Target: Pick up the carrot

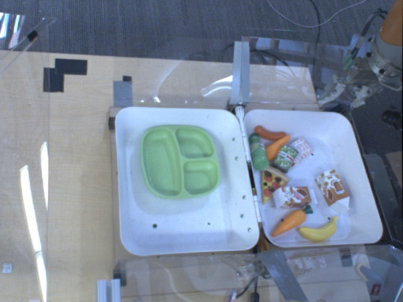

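- Carrot (291, 221) is seen in the right bin (362, 162), near its front edge, touching the banana (318, 229).
- Long axis runs lower-left to upper-right, green top to the right.
- Gripper (352, 93) is parked outside the bin's far right corner; carrot lies well apart, toward the near-left.
- Jaw state can't be told.
- Left bin (132, 219) holds a green tray (180, 161).

Pale wooden bench (56, 168) under two adjoining white bins (189, 234).
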